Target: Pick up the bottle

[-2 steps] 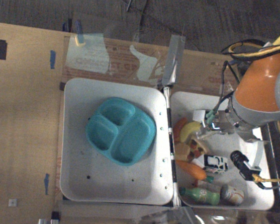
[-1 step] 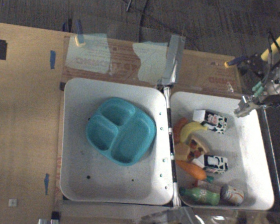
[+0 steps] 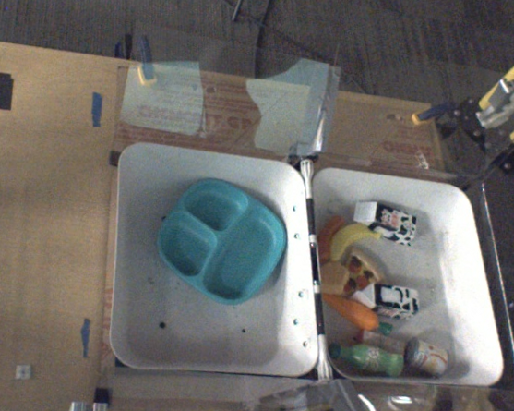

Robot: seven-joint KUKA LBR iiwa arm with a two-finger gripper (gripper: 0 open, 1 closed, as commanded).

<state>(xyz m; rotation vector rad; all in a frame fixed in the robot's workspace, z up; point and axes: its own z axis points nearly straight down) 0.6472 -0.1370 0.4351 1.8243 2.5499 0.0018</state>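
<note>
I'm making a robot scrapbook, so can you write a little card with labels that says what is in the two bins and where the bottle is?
left bin: one teal divided plate
right bin: toy food and small cartons, crowded along its left side
bottle: green, lying on its side at the near edge of the right bin
beside the bottle: a small can to its right, a carrot just behind it
cartons: two cow-patterned ones
banana: yellow, near the divider
bottle picked up: not yet
</note>
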